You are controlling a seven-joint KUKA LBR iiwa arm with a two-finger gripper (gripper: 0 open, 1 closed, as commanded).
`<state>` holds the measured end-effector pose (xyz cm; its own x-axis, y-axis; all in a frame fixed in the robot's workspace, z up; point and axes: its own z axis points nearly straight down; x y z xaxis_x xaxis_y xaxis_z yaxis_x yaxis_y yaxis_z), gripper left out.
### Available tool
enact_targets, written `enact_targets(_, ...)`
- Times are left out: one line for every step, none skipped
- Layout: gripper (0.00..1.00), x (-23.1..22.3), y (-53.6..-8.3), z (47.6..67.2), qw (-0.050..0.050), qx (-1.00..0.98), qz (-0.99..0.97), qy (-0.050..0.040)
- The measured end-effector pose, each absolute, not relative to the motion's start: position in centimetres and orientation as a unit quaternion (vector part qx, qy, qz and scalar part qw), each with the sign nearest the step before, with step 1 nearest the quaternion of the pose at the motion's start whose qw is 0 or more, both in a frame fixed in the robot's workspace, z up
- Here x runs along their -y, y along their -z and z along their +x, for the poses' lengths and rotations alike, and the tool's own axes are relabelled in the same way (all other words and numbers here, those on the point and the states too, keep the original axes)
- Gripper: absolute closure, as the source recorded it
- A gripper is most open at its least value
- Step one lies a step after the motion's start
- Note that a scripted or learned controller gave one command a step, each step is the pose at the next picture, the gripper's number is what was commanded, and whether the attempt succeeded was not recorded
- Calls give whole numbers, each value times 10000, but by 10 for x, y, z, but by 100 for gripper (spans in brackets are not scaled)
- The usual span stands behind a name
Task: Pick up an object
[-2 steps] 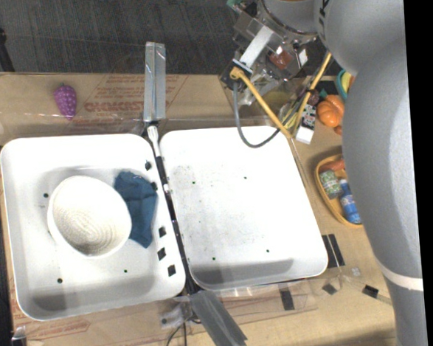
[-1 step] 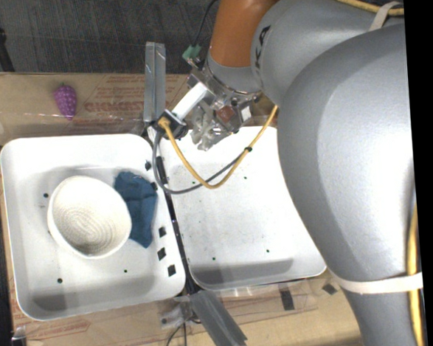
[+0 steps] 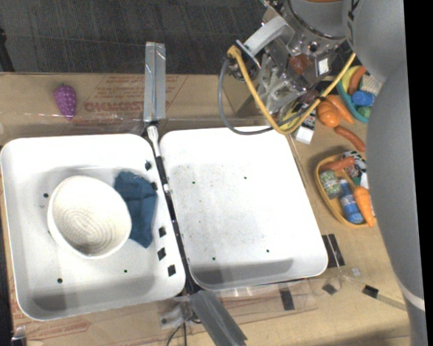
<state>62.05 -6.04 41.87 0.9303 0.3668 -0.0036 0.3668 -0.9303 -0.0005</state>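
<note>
A round cream woven cap or bowl (image 3: 91, 215) lies in the left bin (image 3: 32, 292). A crumpled blue cloth (image 3: 138, 205) lies against its right side, near the divider between the bins. The gripper (image 3: 284, 79) hangs above the back right corner of the right bin (image 3: 303, 255), amid yellow cables and metal parts, well away from both objects. Nothing shows between its fingers.
A purple grape-like toy (image 3: 66, 101) lies on the cardboard behind the left bin. To the right of the bins, a yellow bowl (image 3: 322, 183) holds several small toys, and more orange and green toys (image 3: 345, 104) lie behind it. The grey arm (image 3: 389, 156) fills the right side.
</note>
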Motion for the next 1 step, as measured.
enact_targets(100, -29, -367, 622, 4, -1131, 9936, 20)
